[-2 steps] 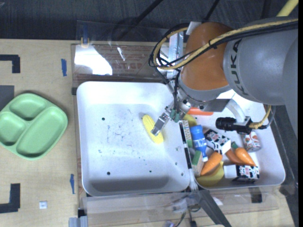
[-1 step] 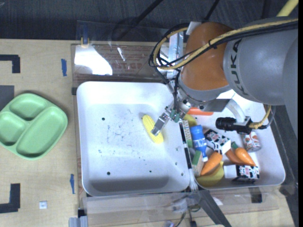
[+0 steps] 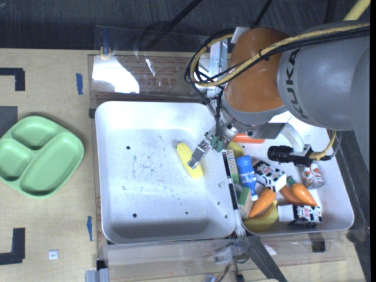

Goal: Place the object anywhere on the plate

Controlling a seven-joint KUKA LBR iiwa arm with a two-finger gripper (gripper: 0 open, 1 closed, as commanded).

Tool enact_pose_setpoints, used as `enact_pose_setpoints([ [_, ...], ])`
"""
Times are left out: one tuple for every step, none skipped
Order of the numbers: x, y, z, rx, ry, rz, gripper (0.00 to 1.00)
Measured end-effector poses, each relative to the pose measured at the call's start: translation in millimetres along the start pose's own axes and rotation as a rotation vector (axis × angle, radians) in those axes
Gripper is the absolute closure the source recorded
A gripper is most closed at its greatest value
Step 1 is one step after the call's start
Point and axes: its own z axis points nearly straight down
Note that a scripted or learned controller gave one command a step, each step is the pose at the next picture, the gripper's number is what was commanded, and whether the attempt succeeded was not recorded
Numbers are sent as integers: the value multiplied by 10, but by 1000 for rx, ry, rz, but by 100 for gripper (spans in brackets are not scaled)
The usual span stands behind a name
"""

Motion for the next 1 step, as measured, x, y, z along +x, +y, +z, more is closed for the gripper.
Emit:
enact_pose_setpoints([
  [0,0,0,0,0,0,0],
])
